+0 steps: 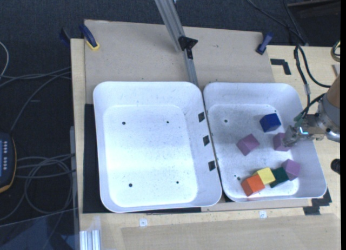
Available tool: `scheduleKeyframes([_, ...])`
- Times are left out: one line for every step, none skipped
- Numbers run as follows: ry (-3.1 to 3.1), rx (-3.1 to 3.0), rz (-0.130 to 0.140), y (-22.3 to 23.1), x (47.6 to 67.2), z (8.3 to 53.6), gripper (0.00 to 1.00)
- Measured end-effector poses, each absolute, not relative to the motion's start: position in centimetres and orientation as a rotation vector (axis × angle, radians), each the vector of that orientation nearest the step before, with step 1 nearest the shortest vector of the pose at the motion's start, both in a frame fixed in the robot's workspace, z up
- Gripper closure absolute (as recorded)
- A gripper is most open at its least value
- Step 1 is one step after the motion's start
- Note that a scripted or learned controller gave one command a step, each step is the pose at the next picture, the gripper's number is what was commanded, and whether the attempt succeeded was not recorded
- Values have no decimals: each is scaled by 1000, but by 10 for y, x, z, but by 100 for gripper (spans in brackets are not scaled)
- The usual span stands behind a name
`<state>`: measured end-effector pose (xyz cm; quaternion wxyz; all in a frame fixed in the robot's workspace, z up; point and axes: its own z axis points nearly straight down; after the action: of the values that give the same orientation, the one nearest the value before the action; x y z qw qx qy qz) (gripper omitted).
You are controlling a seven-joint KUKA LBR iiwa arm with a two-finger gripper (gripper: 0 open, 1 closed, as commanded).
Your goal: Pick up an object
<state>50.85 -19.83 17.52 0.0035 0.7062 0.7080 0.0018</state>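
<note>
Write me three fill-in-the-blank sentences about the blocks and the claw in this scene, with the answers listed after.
1. All the blocks lie in the ____ bin.
2. The yellow block sits between the orange block and the ____ one.
3. The claw is right beside a ____ block, below the blue block.

Missing words: right; green; purple

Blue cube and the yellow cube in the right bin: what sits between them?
Bare bin floor between blue cube and yellow cube; purple blocks flank it, in camera view.
</note>
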Motion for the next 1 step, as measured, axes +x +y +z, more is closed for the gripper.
scheduleKeyframes([2217,2214,5,-206,511,237,100])
